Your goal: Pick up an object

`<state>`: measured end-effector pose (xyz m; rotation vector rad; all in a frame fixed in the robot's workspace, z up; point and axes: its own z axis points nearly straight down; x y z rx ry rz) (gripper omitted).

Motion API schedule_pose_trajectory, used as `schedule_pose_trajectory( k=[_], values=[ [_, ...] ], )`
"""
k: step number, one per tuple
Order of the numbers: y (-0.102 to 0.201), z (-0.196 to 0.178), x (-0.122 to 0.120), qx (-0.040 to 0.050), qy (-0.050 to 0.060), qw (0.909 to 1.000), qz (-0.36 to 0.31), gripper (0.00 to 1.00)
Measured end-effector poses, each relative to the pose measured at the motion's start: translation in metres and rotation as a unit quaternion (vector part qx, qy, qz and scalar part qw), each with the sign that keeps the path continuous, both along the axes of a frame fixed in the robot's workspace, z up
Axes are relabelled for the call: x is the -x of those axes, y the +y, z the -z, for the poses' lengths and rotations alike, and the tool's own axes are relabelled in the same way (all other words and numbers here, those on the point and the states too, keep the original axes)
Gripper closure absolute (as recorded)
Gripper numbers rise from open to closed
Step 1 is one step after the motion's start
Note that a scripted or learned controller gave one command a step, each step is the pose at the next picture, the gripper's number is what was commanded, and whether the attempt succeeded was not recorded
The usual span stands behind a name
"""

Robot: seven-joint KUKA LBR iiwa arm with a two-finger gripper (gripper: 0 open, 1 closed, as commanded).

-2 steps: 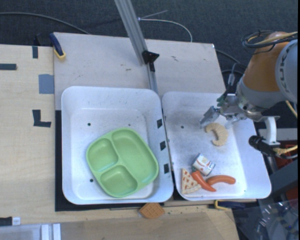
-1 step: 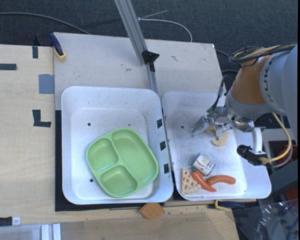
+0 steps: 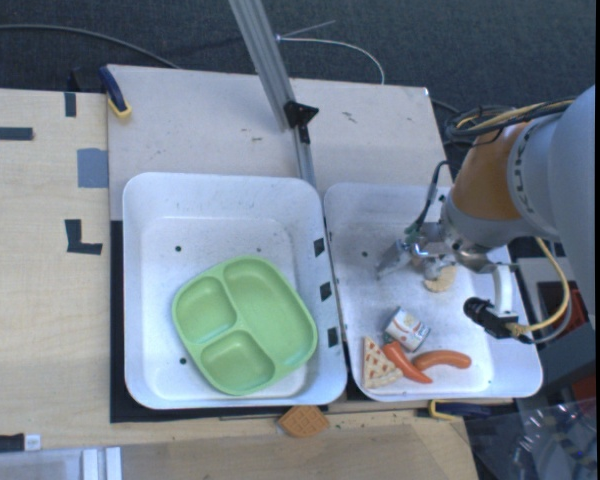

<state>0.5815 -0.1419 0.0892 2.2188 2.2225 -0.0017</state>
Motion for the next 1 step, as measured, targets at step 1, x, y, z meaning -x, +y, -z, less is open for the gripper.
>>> schedule_pose_trajectory(
  k=[1],
  values=[
    [0.0006,-0.0106,-0.0001,-0.0005,0.0,1.0,-0.001,1.0]
  ],
)
